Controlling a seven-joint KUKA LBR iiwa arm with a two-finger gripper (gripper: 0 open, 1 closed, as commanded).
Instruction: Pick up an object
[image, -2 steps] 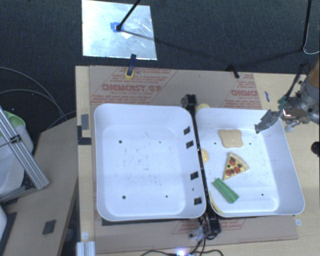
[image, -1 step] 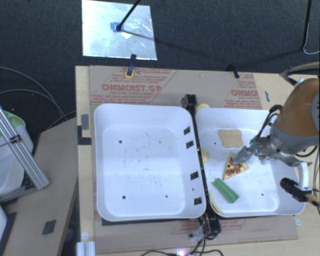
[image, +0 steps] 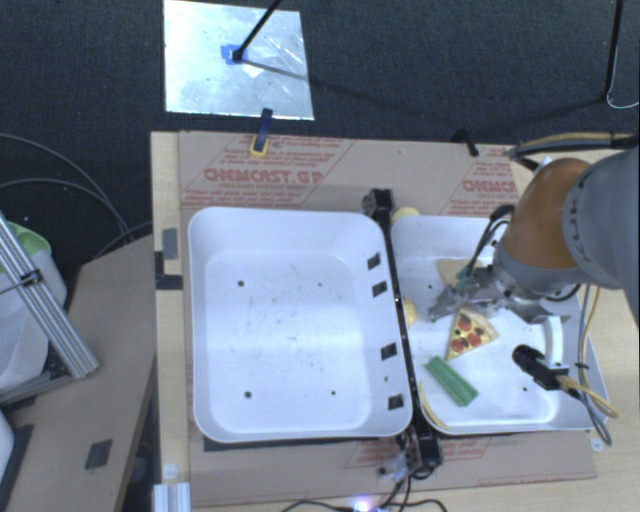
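My gripper (image: 452, 300) hangs low in the right bin (image: 520, 410), near its left side, with the grey arm and its orange band reaching in from the right. A toy pizza slice (image: 470, 334) lies just below and to the right of the gripper, close to it. Nearer the front, a green block (image: 452, 381) lies at a slant. A tan flat piece (image: 451, 270) sits just behind the gripper, partly hidden by it.
The left bin (image: 290, 230) is beside the right one across a black divider with clips (image: 385, 290). A small yellow thing (image: 405, 214) rests at the right bin's back left corner, and another yellow bit (image: 410, 313) is against its left wall.
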